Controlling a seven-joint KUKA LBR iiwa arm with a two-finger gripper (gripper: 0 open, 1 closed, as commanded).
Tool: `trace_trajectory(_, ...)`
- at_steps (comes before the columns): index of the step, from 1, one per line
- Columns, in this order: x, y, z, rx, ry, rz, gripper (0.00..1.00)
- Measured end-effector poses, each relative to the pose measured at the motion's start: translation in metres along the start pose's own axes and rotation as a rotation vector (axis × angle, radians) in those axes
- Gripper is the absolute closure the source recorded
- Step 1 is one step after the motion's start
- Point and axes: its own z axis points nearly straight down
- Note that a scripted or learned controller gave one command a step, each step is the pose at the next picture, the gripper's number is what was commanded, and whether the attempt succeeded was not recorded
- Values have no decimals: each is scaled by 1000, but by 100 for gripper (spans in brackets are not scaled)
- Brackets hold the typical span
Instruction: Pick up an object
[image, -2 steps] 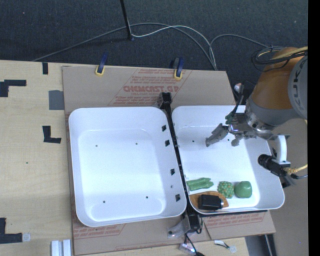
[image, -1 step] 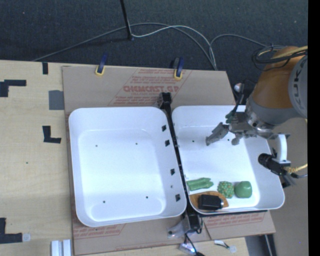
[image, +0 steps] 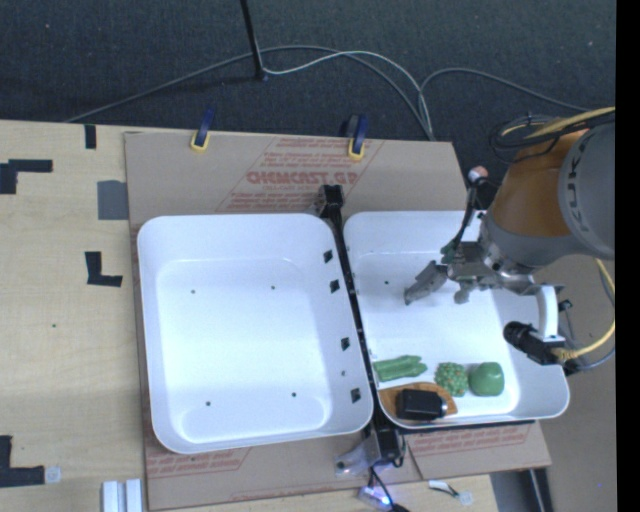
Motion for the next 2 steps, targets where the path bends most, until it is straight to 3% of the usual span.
trace_trajectory(1, -3, -6, 62, 1, 0, 0, 0)
trace_trajectory(2, -3, -6, 71, -5, -1, 0, 0)
